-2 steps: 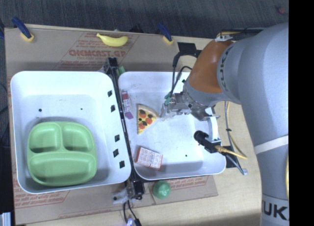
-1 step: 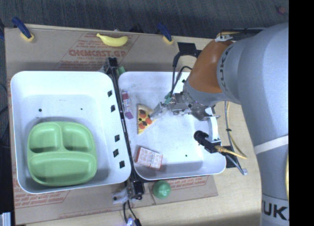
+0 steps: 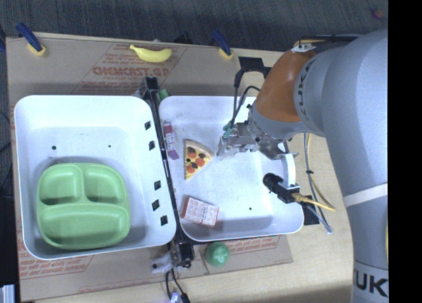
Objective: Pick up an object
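Targeting: we take the pizza slice (image 3: 195,158) as the likeliest pick, since it lies flat on the floor of the right bin (image 3: 260,226), nearest the gripper (image 3: 226,143).
Gripper: we see it low over the right bin, just beside the slice's right edge; whether the jaws are apart or together we cannot tell, and nothing shows between them.
Other choices: a small printed packet (image 3: 199,211) lies near the bin's front wall, and a thin purple wrapper (image 3: 170,138) rests against the left wall.
Edges: the slice lies well apart from the front and right walls, so we judge an approach from above has room; the wrapper hugs the wall and would crowd the jaws.
Left bin: a green divided tray (image 3: 82,204) fills its front half, leaving bare floor behind it.
Table: a yellow banana (image 3: 151,52) and a green ball (image 3: 216,253) lie outside the bins.
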Robot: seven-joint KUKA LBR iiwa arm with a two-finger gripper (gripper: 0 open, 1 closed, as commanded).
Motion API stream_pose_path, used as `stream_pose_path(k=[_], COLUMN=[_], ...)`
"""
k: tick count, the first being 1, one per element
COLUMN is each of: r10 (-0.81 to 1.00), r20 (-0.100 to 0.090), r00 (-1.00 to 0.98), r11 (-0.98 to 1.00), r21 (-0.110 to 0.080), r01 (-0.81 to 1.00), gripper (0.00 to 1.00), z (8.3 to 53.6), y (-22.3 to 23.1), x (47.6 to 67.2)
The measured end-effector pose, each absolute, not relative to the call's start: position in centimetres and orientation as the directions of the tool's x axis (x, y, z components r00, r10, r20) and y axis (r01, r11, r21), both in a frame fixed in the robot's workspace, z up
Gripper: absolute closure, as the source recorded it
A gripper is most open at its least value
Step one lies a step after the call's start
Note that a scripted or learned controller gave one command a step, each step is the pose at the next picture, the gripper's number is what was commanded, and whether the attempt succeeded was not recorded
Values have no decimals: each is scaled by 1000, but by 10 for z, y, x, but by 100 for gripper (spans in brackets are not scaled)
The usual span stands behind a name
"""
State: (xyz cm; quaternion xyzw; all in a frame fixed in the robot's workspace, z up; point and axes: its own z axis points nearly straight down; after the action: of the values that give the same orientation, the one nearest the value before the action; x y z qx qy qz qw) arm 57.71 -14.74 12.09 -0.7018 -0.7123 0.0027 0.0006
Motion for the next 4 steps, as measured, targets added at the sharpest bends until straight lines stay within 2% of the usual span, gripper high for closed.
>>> stream_pose_path(k=[1, 2, 3, 4], r10=[1000, 1000, 1000, 1000], r20=[-4, 1, 1, 0], r00=[-16, -7, -5, -10], r11=[16, 7, 5, 10], r21=[-5, -5, -2, -4], r01=[1000, 1000, 1000, 1000], gripper=[0, 0, 0, 100], z=[121, 110, 92, 101], y=[-147, -143, -162, -161], x=[577, 489, 549, 549])
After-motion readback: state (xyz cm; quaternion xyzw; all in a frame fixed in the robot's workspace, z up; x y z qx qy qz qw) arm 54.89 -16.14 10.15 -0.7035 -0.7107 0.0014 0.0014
